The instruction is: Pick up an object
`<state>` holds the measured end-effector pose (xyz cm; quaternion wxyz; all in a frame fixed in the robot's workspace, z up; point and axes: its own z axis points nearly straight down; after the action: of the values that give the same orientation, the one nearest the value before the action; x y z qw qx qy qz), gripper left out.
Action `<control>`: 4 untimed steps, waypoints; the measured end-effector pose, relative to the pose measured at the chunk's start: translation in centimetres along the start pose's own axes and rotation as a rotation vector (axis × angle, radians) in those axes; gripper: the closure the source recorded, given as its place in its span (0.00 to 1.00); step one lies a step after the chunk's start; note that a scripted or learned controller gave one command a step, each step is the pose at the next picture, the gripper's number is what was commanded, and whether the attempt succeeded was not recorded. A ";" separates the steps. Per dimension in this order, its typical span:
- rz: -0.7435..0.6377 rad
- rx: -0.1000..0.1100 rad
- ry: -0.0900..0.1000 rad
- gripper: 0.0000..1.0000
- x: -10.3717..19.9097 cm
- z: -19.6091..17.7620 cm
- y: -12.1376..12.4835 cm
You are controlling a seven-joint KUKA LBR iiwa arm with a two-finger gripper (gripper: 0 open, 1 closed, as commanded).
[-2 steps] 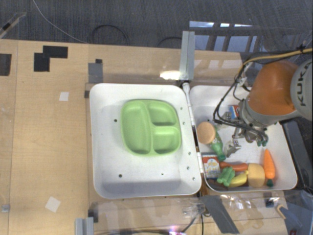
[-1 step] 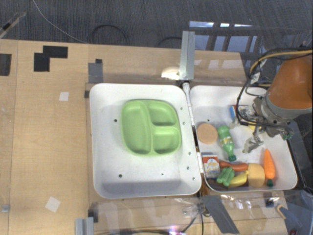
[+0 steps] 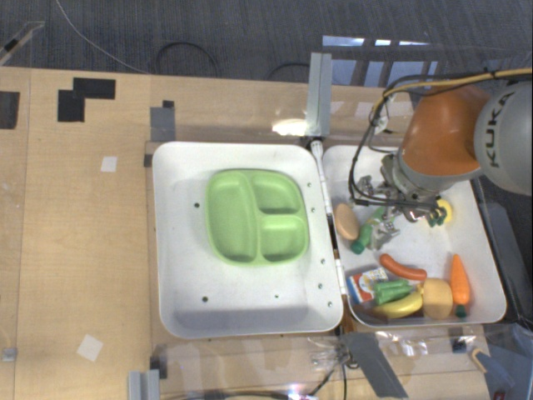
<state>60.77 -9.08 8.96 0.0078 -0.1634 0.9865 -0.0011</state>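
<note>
We see, L to R: 1 green divided plate [image 3: 254,217] in the left bin [image 3: 179,307]; in the right bin [image 3: 491,294], 1 tan egg-like pc [image 3: 346,221], 1 green bottle-like toy [image 3: 364,236], 1 sausage [image 3: 403,267], 1 banana [image 3: 398,307], 1 carrot [image 3: 459,280]. The gripper [image 3: 385,230] hangs w/ the green toy just to its left, toy's long axis running diagonal. Grip state: we can't tell.

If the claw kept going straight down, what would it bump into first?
Probably the small green toy just under the claw, beside the tan egg-shaped piece in the right bin. Depth is hard to judge.
</note>
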 end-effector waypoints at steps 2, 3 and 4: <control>0.059 0.008 -0.016 1.00 6.9 -1.7 -0.5; -0.112 0.005 0.000 1.00 4.7 -15.4 -6.7; -0.601 -0.008 0.007 1.00 4.1 -6.8 -10.6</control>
<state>60.23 -20.47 15.72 0.0030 -0.4482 0.8939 -0.0002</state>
